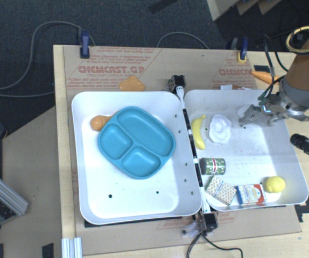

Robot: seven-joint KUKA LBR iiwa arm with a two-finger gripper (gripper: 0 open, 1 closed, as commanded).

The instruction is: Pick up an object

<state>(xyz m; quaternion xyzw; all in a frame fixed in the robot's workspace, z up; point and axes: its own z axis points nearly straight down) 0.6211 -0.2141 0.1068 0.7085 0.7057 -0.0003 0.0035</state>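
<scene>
My gripper (259, 115) hangs over the back right part of the right bin (283, 155), open with nothing between its fingers. Just to its left lie a white crumpled object (219, 129) and a yellow banana (198, 133) along the bin's left wall. Toward the front of the same bin are a green can (212, 166) on its side, a checkered pouch (221, 191), a small blue and red carton (249, 194) and a yellow lemon (274, 184).
The left bin (90, 187) holds a blue divided plate (137, 142) and an orange ball (97, 122) at its back left. An orange piece (132, 83) lies on the bench behind that bin. Another orange object (262, 77) lies behind the right bin.
</scene>
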